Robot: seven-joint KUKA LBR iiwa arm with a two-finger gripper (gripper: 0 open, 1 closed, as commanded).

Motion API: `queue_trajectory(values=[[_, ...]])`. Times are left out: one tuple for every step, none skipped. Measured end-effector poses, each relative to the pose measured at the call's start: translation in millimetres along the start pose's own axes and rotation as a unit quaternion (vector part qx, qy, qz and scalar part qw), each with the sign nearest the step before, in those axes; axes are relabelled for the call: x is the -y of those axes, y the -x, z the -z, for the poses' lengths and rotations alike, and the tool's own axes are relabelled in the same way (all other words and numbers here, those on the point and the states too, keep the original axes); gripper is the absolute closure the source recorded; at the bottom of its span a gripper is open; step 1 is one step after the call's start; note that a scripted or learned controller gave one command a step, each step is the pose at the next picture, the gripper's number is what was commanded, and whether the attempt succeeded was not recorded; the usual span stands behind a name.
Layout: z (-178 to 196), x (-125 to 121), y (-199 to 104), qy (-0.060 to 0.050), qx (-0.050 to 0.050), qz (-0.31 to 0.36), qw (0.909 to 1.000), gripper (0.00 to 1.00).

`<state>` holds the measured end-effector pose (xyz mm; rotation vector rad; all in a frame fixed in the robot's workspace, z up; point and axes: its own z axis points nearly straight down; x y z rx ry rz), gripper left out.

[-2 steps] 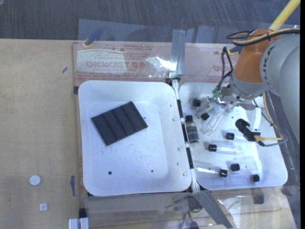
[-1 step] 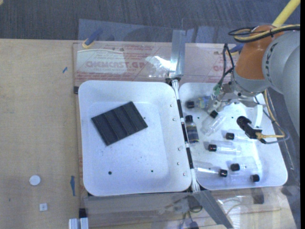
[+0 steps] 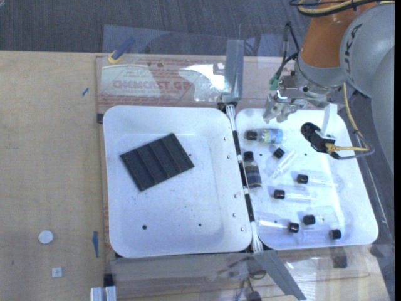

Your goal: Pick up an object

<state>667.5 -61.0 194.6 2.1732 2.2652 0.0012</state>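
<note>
Pale wooden bench top (image 3: 50,137) stretches out under the whole rig, with a strip of grey carpet beyond its far edge. Two shallow white bins sit side by side on it. Over in the left bin (image 3: 125,231) lies a dark ribbed mat (image 3: 156,161), turned at an angle near the middle, with a few small dark specks scattered on the floor around it. Across in the right bin (image 3: 360,218) is a scatter of small clear vials with black caps: one vial with a bluish label (image 3: 268,135) lies near the far wall, a darker vial (image 3: 252,173) lies along the left wall close to the divider, and several more (image 3: 301,196) are spread toward the near edge, all lying on their sides and mostly apart from one another. From the right the grey arm with its orange band (image 3: 326,24) reaches in, and the gripper (image 3: 279,110) hangs over the far left corner of the right bin, just above and beside the bluish-labelled vial. Nothing shows between its tips, and from this angle I cannot tell how the tool is set. A black cable fitting (image 3: 313,137) with a yellow lead dangles beside it, over the right bin.
</note>
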Motion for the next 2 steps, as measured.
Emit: queue_trajectory(values=[[10.9,-1.2,-1.3,0.002,0.001,0.002,1.0000,1.00],[10.8,-1.2,-1.8,0.002,0.001,0.002,1.0000,0.00]])
